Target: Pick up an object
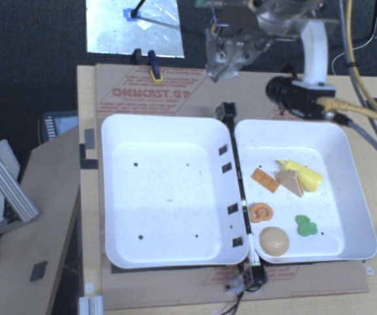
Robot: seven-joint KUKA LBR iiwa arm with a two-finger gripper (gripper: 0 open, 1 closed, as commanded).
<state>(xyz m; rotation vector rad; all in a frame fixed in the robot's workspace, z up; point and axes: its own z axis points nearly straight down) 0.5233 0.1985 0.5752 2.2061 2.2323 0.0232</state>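
Gripper (222, 67) hangs high beyond right bin (352, 159), nothing visibly held, opening unclear; toy pieces (286, 195) inside await picking.

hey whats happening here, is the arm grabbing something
Not yet. The robot arm's gripper hangs above the far edge of the bench, behind the two white bins, with nothing between its jaws. The right bin holds a handful of small pieces: a yellow piece, a tan wedge, an orange block, an orange ring, a green piece and a beige round one. All of them lie untouched.
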